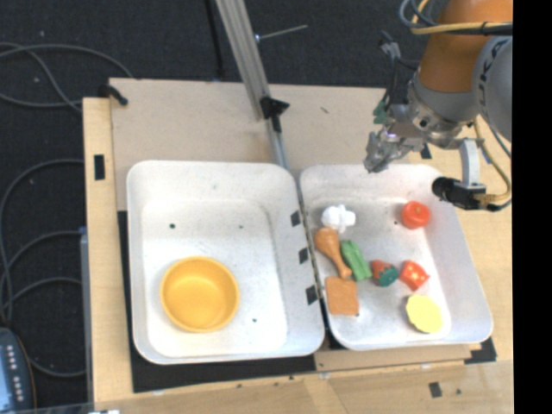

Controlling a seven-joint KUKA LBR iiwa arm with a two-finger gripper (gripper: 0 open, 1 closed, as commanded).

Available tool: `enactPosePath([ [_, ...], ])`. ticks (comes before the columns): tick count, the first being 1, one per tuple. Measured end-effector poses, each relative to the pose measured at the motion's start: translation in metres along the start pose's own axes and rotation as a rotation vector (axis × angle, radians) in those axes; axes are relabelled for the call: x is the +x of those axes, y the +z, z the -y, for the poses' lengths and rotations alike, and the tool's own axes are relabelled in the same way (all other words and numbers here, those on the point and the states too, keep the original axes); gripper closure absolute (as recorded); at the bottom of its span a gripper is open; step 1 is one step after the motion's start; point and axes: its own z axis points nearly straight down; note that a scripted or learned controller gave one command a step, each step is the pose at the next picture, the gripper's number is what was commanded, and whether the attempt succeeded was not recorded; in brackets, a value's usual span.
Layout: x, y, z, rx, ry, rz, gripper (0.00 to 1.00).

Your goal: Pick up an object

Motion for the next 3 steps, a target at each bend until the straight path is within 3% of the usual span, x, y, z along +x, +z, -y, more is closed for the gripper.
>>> enactPosePath([
  [1, 0.052, 0.009, 0.0, 0.0, -0.001, -0.001, 1.0],
  [3, 0.163, 0.014, 0.027, 0.0, 0.002, -0.001, 1.0],
])
